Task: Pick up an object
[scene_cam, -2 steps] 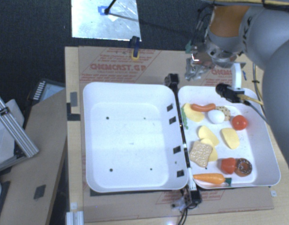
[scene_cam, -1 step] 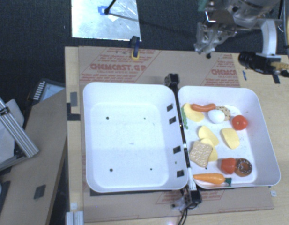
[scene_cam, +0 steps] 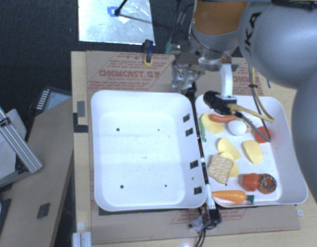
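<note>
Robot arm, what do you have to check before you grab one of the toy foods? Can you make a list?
1. Toy foods lie in the right bin: ok. A cracker, a carrot, a donut and a white egg are there.
2. Gripper is above a food: not ok. It sits near the bins' far edge, at the divider.
3. Fingers open: cannot tell, too dark and small.
4. Gripper carries nothing: cannot tell.
5. An easy target stands apart: ok. The carrot lies alone by the near rim.
6. Left bin ready for a drop: ok.
</note>
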Controlling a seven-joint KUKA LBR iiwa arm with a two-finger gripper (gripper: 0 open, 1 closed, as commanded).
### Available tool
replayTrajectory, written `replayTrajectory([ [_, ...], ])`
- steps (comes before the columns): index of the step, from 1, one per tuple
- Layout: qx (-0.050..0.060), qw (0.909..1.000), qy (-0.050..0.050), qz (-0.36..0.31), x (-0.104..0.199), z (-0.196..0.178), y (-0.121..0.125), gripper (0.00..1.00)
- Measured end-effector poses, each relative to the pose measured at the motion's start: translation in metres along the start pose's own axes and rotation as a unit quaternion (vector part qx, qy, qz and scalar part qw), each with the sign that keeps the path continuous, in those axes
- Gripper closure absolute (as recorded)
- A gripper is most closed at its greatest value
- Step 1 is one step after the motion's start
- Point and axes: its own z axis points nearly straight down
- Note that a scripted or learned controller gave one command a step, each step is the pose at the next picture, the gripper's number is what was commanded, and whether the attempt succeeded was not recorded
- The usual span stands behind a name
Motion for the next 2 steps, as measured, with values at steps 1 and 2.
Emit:
replayTrajectory([
  [1,-0.009,1.0,0.0,0.001,-0.008,-0.042,0.036,1.0],
  [2,-0.008,1.0,0.0,0.001,-0.009,-0.078,0.044,1.0],
])
